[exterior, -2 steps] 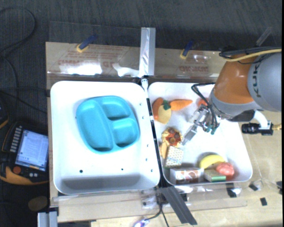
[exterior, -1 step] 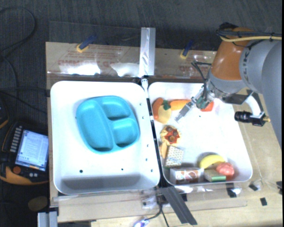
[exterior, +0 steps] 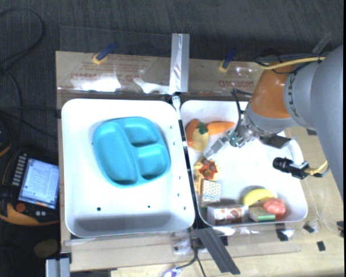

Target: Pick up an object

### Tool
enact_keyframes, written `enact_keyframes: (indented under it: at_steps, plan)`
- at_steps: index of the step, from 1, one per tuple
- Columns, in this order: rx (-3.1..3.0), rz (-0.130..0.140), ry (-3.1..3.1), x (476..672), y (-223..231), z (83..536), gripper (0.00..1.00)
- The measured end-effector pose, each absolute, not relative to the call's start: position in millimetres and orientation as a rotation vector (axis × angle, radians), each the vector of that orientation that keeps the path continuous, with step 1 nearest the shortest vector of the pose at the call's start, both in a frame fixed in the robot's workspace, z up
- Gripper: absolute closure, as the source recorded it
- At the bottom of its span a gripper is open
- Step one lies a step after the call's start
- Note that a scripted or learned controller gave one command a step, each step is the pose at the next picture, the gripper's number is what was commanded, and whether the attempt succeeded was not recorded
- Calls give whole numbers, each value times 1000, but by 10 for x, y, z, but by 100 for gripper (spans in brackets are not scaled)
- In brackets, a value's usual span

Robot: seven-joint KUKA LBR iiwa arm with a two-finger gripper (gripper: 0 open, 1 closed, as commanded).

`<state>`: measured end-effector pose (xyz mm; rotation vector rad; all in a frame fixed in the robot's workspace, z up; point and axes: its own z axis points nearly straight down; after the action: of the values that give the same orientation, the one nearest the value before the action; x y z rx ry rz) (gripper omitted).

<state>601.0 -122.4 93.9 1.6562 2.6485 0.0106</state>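
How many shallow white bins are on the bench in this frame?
2. One shallow white bin sits on the view's left, holding a blue divided plastic tray; the other white bin sits on the right, holding small items.

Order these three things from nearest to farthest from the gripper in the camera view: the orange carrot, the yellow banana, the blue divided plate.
Measured from the gripper, low in the right bin's upper left part:
1. Orange carrot, just above it, at that bin's top.
2. Yellow banana, lower right, near that bin's bottom edge.
3. Blue divided plate, in the left bin, across the divider.
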Motion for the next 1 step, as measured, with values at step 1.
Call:
enact_keyframes:
  at_steps: [1]
  plan:
    - [1982, -14, 2454, 6663, -1372, 871, 0]
